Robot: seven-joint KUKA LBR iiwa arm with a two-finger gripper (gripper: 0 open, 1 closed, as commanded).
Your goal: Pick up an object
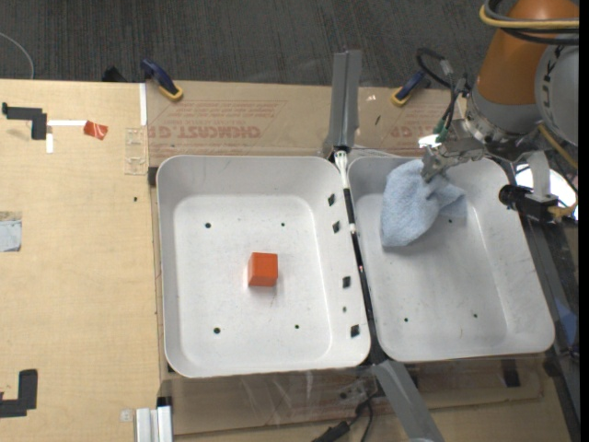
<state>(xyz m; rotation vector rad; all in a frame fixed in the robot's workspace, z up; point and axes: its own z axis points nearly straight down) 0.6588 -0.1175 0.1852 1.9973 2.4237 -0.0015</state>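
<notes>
The gripper (440, 166) pinches the top of the pale blue cloth (410, 208) near the right bin's (515, 339) back left corner, and so small a pinch of limp fabric could slip free under its own weight.

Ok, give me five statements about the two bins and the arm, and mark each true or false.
1. An orange-red block lies in the left bin. True.
2. The light blue cloth lies in the left bin. False: it is in the right bin, towards its far end.
3. The gripper is at the cloth's upper right corner. True.
4. The block touches the cloth. False: they are in separate bins, well apart.
5. The arm is over the left bin. False: it is over the right bin's far right part.
</notes>
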